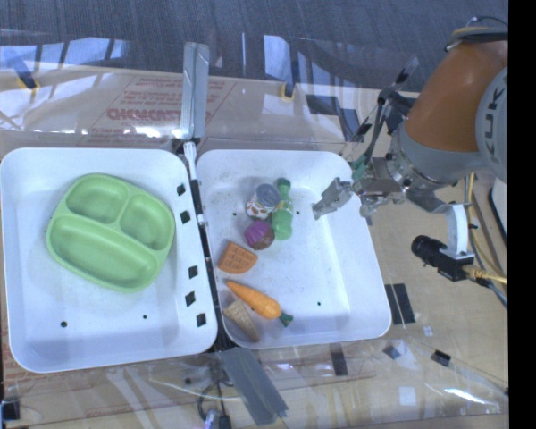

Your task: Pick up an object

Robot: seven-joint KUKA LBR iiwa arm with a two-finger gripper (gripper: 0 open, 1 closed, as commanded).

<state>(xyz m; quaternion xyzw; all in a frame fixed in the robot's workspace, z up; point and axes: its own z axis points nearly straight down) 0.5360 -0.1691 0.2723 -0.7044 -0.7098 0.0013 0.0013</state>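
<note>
The right bin (pixel 339 275) holds several toy foods: a small can (pixel 265 199), a green bottle (pixel 282 214), a purple round piece (pixel 259 234), an orange waffle (pixel 237 258), a carrot (pixel 255 300) and a tan bread piece (pixel 241 320). My gripper (pixel 332 197) hangs over the upper right part of this bin, to the right of the can and bottle and apart from them. Nothing shows between its fingers.
A green divided plate (pixel 110 231) lies in the left bin (pixel 36 329). A row of black clips (pixel 195 266) runs along the wall between the bins. The arm's orange band (pixel 447 96) and cables stand beyond the right bin's edge.
</note>
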